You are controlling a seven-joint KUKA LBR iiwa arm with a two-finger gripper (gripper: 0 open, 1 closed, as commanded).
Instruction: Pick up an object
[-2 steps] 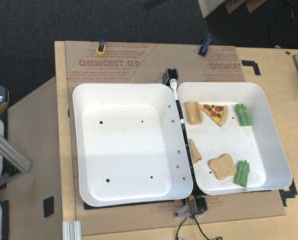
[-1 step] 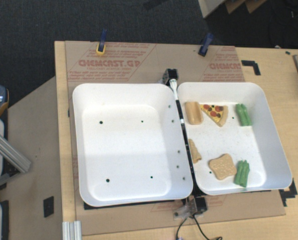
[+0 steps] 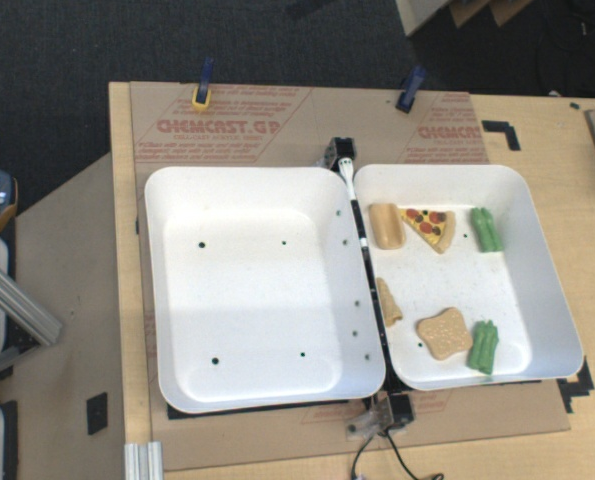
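Note:
The right bin [image 3: 537, 258] holds several toy foods. A tan bread roll [image 3: 384, 225] lies at its upper left, with a pizza slice [image 3: 429, 225] just to its right. A green vegetable piece [image 3: 486, 229] sits further right. Against the bin's left wall rests a small tan piece [image 3: 388, 302]. Near the front lie a toast slice [image 3: 444, 333] and a second green piece [image 3: 483, 347], close together.
The left bin [image 3: 247, 288] sits beside the right one, sharing a black divider edge [image 3: 362, 258]. Both rest on a cardboard sheet [image 3: 277, 118] held by a yellow-blue clamp [image 3: 203, 90] and a blue clamp [image 3: 411, 89]. Cables [image 3: 377, 430] trail at the front.

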